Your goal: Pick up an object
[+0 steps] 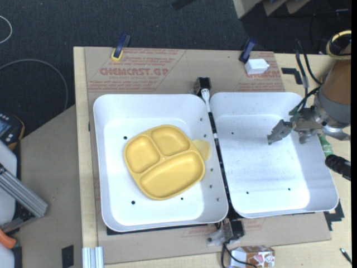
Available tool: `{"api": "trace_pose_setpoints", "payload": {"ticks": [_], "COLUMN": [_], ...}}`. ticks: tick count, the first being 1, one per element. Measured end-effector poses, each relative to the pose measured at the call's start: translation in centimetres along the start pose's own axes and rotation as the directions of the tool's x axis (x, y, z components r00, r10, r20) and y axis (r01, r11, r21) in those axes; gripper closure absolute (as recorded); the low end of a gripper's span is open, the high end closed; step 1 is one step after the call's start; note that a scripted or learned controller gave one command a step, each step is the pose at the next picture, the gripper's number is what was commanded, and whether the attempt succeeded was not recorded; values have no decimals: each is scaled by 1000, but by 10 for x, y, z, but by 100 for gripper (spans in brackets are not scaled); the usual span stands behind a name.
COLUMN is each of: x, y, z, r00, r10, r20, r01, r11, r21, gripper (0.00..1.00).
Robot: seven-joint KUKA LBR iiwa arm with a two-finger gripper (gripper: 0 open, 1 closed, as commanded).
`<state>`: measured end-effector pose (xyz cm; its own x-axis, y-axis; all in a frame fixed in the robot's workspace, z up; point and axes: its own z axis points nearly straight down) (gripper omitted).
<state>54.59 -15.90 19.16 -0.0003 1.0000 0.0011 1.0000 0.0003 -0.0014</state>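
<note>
Fingers of my gripper (290,130) look spread apart with nothing between them, hanging over the right bin (268,200) near its right rim, where the arm (337,94) enters. My likely target, the yellow divided plate (163,162), lies flat mid-floor in the left bin (111,149), well apart across the shared rim.

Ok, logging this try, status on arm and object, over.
Gripper over right bin, holding nothing. Yellow divided plate in left bin, untouched. Bin walls between them.
</note>
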Motion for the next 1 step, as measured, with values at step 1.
{"api": "trace_pose_setpoints", "payload": {"ticks": [1], "x": [47], "y": [-38], "z": [-97], "r00": [1000], "r10": [-4], "r20": [1], "r01": [4], "r11": [1000], "r21": [-12], "gripper": [0]}}
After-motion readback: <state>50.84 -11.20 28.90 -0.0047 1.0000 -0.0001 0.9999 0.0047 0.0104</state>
